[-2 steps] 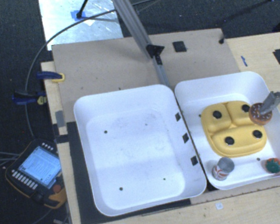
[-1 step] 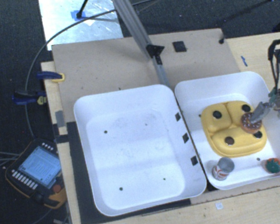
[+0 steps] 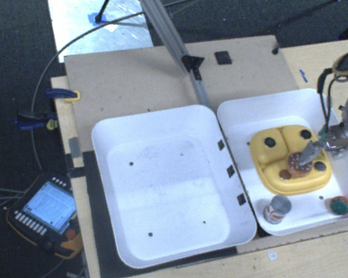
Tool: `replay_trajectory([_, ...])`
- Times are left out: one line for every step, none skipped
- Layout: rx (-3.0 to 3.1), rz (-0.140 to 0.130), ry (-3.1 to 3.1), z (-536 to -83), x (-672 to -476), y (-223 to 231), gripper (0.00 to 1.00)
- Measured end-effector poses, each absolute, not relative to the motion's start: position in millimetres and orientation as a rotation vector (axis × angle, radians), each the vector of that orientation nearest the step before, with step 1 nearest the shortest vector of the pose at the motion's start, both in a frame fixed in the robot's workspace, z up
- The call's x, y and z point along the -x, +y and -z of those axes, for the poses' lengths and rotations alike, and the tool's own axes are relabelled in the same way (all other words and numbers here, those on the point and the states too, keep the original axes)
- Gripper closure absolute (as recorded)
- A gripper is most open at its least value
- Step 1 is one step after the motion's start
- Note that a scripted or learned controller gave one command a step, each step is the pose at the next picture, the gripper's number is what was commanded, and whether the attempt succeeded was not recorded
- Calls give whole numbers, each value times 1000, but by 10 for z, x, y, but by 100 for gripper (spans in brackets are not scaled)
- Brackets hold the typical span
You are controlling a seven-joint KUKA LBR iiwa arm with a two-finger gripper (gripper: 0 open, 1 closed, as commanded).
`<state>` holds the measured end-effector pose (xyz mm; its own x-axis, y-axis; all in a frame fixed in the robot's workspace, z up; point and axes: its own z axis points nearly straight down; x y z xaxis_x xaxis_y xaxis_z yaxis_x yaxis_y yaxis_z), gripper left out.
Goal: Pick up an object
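Reaching in from the right, the grey arm holds its gripper (image 3: 307,155) low over a yellow toy (image 3: 288,157) lying in the right bin (image 3: 236,118); whether the pincer is wide, narrow or closed on anything I cannot tell. A small can (image 3: 277,209) and a green ball (image 3: 339,205) sit near the front wall, apart from it. The toy looks broad and rounded, so a grasp may slide off or nudge it aside. The left bin (image 3: 158,121) sits alongside.

- Bright, even light falls from above; both white bins (image 3: 160,137) look washed out, nearly overexposed.
- Shadows are soft and faint.
- A reflective panel (image 3: 98,19) at the top glares bluish-white.
- The overall picture is soft and low-resolution; small details blur.
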<state>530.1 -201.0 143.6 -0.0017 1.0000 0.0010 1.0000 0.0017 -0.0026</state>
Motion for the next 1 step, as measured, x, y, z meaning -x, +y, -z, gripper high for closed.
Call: replay_trajectory([2225, 10, -2236, -1308, -5341, -2022, 0])
